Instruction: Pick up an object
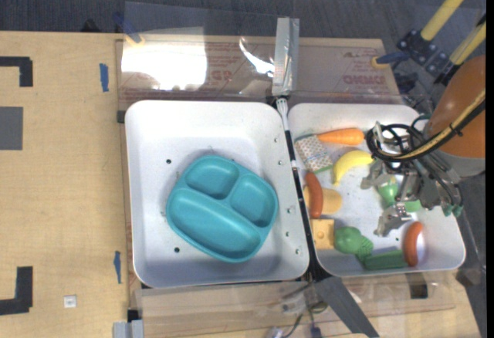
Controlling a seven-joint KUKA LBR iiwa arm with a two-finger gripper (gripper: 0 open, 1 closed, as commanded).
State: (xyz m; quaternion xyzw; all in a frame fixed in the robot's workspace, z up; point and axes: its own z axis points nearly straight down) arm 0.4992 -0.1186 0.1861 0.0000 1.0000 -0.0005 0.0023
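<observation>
The right white bin [444,255] holds several toy foods. An orange carrot [341,136] and a yellow banana [351,163] lie near its back. An orange sausage [313,194] and a yellow cheese block [323,234] sit by the left wall. Along the front lie a green pepper [351,240], a dark green cucumber [384,259] and a red and white piece [414,242]. My gripper [395,214] hangs low over the bin's right half, just in front of a light green piece [386,191]. Cables and the wrist hide what lies under it.
The left white bin [147,136] holds a teal divided plate [224,207]. A metal divider [284,59] stands between the bins at the back. The orange-banded arm [463,113] comes in over the right bin's far right corner. Plain bench [54,197] lies to the left.
</observation>
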